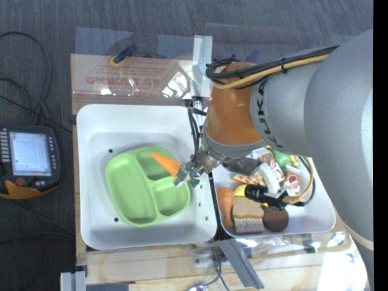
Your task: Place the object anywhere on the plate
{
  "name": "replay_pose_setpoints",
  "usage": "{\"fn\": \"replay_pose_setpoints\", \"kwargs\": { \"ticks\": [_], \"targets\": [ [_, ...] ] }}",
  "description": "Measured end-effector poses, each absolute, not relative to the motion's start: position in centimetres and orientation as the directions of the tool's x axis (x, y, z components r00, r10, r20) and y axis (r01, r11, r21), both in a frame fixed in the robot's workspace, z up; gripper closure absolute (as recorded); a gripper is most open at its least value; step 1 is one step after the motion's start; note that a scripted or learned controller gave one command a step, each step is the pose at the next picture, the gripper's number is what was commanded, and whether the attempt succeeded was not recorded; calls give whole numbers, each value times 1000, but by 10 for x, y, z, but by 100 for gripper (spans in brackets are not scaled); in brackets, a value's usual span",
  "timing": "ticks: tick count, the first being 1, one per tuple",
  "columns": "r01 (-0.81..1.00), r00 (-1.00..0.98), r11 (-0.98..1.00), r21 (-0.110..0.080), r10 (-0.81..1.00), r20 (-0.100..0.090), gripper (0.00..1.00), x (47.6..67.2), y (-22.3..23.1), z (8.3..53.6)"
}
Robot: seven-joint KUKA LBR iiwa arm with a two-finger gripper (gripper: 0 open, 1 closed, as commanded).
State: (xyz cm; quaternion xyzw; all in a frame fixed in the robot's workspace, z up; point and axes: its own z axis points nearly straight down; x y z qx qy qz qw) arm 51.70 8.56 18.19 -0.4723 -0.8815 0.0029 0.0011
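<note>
Gripper (187, 176) poised at the green plate's (130, 193) right rim, its fingers closed on an orange carrot (165, 161) lying over the upper compartment. Placing step; next, release and lift clear.

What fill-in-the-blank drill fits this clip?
The plate is coloured ____.
The carrot lies over the plate's far ____ compartment.
The pincer sits at the carrot's ____ end.
The plate sits in the ____ bin.

Missing: green; right; right; left
</note>
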Motion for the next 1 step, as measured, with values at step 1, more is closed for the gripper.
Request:
{"fn": "replay_pose_setpoints", "kwargs": {
  "ticks": [1],
  "targets": [
    [833,-553,553,-6,833,-1,0,517,85,182]
  ]
}}
